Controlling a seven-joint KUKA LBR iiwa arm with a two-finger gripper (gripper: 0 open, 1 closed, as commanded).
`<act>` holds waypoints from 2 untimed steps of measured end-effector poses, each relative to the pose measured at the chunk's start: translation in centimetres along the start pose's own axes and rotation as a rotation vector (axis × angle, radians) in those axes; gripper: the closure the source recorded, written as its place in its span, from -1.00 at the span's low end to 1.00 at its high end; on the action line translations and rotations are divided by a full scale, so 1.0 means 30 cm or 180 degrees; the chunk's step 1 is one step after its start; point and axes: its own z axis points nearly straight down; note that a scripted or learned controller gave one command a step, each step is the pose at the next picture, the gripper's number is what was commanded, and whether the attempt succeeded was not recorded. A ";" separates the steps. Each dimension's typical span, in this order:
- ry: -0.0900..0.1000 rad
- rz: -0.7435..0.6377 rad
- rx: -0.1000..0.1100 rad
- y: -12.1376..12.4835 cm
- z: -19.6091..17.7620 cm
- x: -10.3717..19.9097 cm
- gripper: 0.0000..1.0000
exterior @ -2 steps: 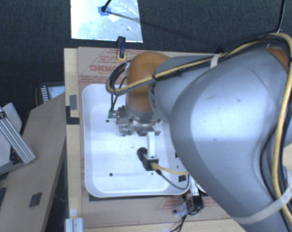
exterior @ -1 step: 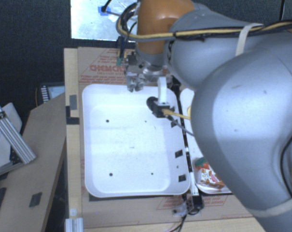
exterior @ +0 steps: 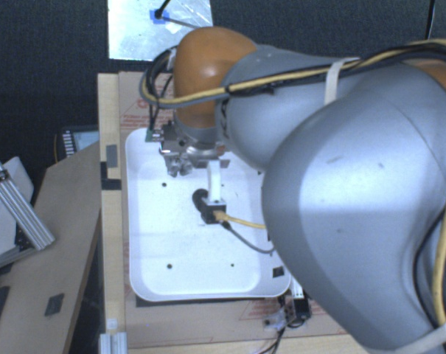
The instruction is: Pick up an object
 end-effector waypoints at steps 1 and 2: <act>0.0001 0.0009 -0.0036 0.178 -0.090 0.015 1.00; -0.0004 -0.0006 -0.0026 0.173 -0.122 0.016 1.00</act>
